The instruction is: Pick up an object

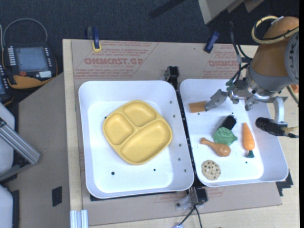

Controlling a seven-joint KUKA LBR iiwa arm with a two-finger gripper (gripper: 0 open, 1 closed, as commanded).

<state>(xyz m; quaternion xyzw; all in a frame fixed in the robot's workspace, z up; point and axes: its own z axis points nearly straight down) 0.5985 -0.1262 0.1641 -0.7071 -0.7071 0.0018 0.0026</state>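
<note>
The bench (142, 56) sheet reads "CHEMCAST GP" in red print. The gripper (216, 99) hovers over the right bin (270, 170) near a tan block (196, 107); its state cannot be determined.

A dark blue-grey carpet (118, 13) covers the floor around the bench, flecked and dull under even overhead light. The bench top is a pale sheet of board (142, 56) with red lettering printed across its far strip, pinned at that edge by a yellow clamp (96, 45) and a blue clamp (211, 42). Off to the left, on a grey surface, rests a handheld control pendant (29, 63) with a small screen, its black cable (23, 25) looping up behind it. A ribbed aluminium rail (16, 139) slants across the lower left corner. Loose wires (190, 213) trail from the near edge.
</note>
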